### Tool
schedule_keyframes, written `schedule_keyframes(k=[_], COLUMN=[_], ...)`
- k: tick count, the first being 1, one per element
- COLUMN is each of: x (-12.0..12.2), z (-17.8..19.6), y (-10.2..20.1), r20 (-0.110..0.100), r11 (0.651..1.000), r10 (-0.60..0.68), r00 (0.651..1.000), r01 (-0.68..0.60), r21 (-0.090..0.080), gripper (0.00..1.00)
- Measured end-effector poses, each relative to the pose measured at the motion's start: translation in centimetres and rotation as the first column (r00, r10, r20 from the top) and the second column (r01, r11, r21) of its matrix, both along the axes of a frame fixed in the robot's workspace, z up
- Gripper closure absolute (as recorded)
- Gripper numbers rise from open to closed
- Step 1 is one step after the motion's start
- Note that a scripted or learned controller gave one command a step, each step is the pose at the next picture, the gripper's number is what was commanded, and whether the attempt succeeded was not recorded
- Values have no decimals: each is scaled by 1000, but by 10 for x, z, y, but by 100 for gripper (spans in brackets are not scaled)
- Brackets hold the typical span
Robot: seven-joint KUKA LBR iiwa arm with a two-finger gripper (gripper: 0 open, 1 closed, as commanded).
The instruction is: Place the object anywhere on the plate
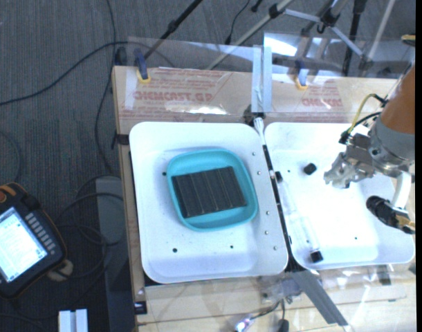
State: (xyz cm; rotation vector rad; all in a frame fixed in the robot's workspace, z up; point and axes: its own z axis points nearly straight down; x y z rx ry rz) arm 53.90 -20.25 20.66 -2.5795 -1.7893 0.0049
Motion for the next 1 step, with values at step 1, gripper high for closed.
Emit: schedule_keyframes(k=[1], x=[-8], z=[3], y=[85], r20=[-1], r11=[971], r10=[241], r00=[971], r01=[-241], r21=[2], gripper=[100])
